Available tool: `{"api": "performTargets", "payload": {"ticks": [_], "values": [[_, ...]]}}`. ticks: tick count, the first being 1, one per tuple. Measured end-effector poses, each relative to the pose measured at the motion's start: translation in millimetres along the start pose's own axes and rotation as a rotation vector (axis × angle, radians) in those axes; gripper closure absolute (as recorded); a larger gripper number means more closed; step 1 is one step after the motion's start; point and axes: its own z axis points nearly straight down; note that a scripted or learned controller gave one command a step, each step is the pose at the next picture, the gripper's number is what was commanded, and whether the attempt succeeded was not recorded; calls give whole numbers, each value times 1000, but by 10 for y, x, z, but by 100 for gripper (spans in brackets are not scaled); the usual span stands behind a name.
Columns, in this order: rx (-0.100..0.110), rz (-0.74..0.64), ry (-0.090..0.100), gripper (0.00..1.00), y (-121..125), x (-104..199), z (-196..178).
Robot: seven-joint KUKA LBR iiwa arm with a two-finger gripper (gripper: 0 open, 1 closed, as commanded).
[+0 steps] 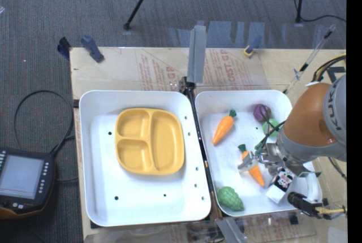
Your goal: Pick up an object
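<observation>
My gripper (pixel 249 164) is down in the right bin (pixel 243 96), low over a small carrot (pixel 258 175) that lies with its green top pointing to the far side. The gripper's metal tip overlaps the carrot's upper part, and the wrist hides how it meets the carrot. A larger carrot (pixel 223 128) lies tilted near the bin's middle left. A purple vegetable (pixel 261 112) sits at the far right of the bin, partly behind the arm. A green bumpy vegetable (pixel 231 198) rests at the bin's near edge.
The left bin (pixel 96 179) holds a yellow divided plate (pixel 150 140). A grey upright post (pixel 197 58) stands behind the seam between the bins. The orange-banded arm (pixel 308 123) covers the right bin's right side. A tablet (pixel 22 177) lies off the bench to the left.
</observation>
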Motion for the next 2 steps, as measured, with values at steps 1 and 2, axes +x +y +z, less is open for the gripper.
{"api": "performTargets", "payload": {"ticks": [1, 2], "values": [[8, 9, 3, 100, -17, -29, -52], [-7, -185, -4, 100, 255, 441, -1131]]}}
